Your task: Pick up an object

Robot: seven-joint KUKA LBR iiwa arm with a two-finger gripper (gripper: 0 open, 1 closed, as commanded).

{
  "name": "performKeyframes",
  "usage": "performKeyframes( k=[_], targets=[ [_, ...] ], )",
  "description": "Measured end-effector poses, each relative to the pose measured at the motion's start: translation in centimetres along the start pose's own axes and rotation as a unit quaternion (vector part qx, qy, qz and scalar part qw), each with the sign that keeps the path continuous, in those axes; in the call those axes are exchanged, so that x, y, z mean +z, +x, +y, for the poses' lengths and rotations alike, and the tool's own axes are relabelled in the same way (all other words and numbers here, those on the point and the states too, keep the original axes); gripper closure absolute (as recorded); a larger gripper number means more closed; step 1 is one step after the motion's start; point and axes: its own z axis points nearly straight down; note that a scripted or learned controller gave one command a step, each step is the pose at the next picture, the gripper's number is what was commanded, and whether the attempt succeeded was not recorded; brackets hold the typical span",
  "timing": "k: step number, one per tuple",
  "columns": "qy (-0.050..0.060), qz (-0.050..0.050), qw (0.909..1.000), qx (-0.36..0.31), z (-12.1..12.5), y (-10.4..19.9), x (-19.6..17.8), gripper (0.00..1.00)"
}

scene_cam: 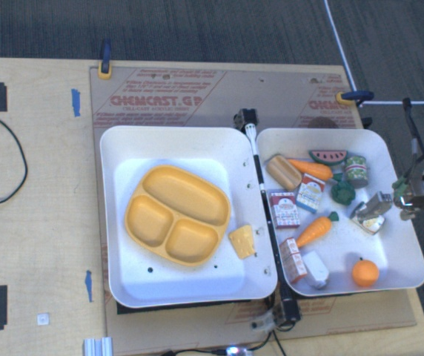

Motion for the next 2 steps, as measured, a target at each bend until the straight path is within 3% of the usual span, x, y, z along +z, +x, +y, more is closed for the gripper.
performKeyframes(
  k=[1, 2],
  targets=[
    [-0.002, 0.0, 1.0, -0.001, -0.6, 5.1, 11.9, 0.0],
    [-0.005, -0.002, 1.0, 0.0, -0.5, 5.0, 10.8, 1.0]
  ],
)
